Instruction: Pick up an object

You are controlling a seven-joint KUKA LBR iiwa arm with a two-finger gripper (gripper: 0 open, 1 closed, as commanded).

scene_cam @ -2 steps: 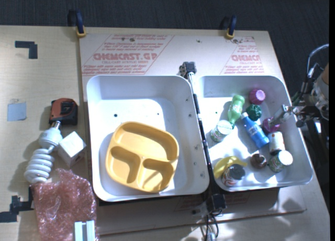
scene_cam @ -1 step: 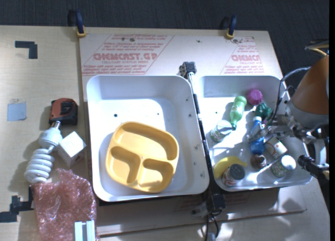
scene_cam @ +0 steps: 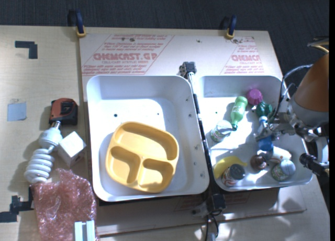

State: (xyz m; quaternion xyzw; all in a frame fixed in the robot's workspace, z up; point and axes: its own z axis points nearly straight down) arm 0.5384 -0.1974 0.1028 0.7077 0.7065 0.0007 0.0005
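Approach step: gripper [scene_cam: 265,130] low in right bin [scene_cam: 209,90], just right of green bottle [scene_cam: 238,110], grip state can't tell; next needs a clean close on one item.

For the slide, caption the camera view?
Grey arm over cluttered right white bin; yellow divided tray in left white bin.

You have 2 white bins side by side. The left bin [scene_cam: 99,98] holds a yellow divided tray [scene_cam: 141,156], lying flat toward its front. The right bin [scene_cam: 220,90] is cluttered: a green bottle [scene_cam: 238,109], a purple object [scene_cam: 255,96], a small jar [scene_cam: 221,131], a yellow item with a can [scene_cam: 233,173] at the front, and a blue piece [scene_cam: 265,144]. The gripper [scene_cam: 269,124] is low over that bin's right side, among the objects. Left of the bins, on the bench [scene_cam: 31,88], lie a spiral light bulb [scene_cam: 43,157], a white cube [scene_cam: 72,145], a tape measure [scene_cam: 64,110] and pink bubble wrap [scene_cam: 64,198].
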